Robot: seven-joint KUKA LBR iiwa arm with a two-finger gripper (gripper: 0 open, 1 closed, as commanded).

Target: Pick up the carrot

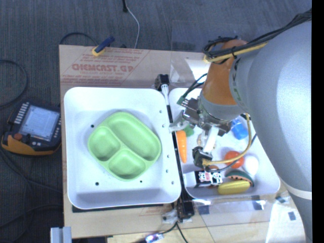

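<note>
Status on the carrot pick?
Gripper over right bin, beside the carrot. Carrot lies along bin's left wall, not seen gripped. Banana nearer the front, apart from it.

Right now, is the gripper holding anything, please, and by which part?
It cannot be told: the gripper hangs at the top end of the carrot, hiding any contact; the carrot lies along the left wall of the right bin.

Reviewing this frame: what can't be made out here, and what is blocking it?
All in the camera view:
1. Carrot: its upper end sits under the gripper, so contact cannot be judged.
2. Blue object: partly behind the arm, identity unclear.
3. Right bin: its far end and right side are covered by the arm.
</note>
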